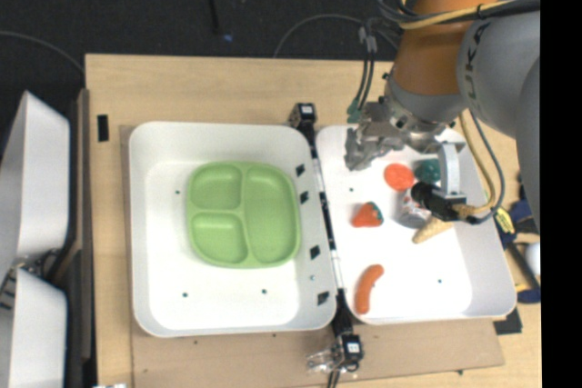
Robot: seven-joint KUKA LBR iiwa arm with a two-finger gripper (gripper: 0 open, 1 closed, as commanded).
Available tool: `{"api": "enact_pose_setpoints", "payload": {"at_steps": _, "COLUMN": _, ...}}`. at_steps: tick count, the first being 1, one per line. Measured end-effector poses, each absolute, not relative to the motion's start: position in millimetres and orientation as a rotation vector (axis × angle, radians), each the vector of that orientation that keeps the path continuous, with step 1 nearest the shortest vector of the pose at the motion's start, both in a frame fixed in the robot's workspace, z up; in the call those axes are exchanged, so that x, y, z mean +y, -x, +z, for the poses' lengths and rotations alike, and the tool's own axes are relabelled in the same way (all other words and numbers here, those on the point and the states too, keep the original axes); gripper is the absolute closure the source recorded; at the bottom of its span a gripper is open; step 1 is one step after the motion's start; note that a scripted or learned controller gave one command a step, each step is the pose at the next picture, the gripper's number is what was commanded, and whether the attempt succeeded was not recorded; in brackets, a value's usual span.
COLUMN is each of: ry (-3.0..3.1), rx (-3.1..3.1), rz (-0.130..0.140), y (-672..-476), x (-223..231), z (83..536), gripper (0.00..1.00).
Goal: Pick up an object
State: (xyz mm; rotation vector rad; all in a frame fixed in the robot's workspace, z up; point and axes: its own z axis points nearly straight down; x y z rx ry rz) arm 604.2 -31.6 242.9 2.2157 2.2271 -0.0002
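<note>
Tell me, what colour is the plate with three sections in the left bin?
Light green. The plate shows clearly in the camera view.

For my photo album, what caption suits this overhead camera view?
Robot arm's gripper over the right bin of toy food; green divided plate in the left bin.

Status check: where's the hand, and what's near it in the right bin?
Hand low over right bin's back-left corner, nothing seen in it. Strawberry nearest, apart. Orange sausage-shaped piece near front. Green divided plate in left bin.
</note>
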Motion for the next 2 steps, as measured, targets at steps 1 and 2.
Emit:
{"api": "enact_pose_setpoints", "payload": {"at_steps": 1, "ry": -2.216, "rx": 2.227, "rz": -0.001, "y": -582.4, "x": 18.8, "z": 234.1, "gripper": 1.00}}
{"api": "enact_pose_setpoints", "payload": {"at_steps": 2, "ry": -2.212, "rx": 2.231, "rz": 0.004, "y": -576.0, "x": 73.3, "z": 238.0, "gripper": 1.00}}
